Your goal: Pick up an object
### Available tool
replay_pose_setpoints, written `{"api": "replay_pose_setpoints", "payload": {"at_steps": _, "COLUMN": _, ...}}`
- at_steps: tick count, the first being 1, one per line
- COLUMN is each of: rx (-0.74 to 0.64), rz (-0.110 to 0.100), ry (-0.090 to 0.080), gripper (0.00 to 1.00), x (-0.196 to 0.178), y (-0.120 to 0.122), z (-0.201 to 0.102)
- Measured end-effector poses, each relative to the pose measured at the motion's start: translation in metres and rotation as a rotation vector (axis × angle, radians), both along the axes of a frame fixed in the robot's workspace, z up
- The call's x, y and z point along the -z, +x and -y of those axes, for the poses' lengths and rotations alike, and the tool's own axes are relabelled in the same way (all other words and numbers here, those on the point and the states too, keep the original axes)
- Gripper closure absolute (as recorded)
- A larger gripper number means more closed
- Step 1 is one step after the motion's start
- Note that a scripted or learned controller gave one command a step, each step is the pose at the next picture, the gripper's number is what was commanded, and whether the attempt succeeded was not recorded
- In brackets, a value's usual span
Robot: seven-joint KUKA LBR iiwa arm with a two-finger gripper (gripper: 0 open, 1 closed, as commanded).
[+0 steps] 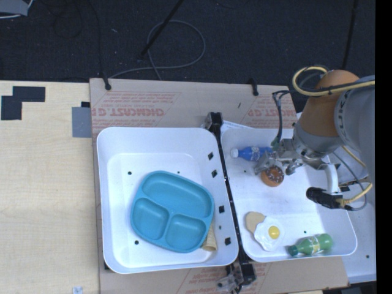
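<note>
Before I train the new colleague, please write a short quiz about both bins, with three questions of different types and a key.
1. True or false: the blue tray lies in the right bin.
2. Which item lies nearest the end effector? A) green bottle B) donut C) fried egg
3. Fill in: the blue bottle lies near the ___ edge of the right bin, by the divider.

Key: 1. False, it lies in the left bin. 2. B. 3. Far.
</note>
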State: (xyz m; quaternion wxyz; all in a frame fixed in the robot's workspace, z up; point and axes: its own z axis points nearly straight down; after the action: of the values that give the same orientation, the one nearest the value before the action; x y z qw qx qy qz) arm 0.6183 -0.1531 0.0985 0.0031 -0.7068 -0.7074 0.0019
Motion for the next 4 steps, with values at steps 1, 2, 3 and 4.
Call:
{"api": "replay_pose_setpoints", "payload": {"at_steps": 1, "rx": 0.001, "rz": 0.005, "ry": -0.001, "gripper": 1.0, "x": -0.014, "y": 0.002, "z": 0.001}}
{"api": "replay_pose_setpoints", "payload": {"at_steps": 2, "rx": 0.0, "rz": 0.011, "ry": -0.002, "gripper": 1.0, "x": -0.076, "y": 0.008, "z": 0.001}}
{"api": "replay_pose_setpoints", "payload": {"at_steps": 3, "rx": -0.001, "rz": 0.011, "ry": -0.003, "gripper": 1.0, "x": -0.122, "y": 0.017, "z": 0.002}}
{"api": "replay_pose_setpoints", "payload": {"at_steps": 4, "rx": -0.001, "rz": 0.008, "ry": -0.002, "gripper": 1.0, "x": -0.149, "y": 0.017, "z": 0.004}}
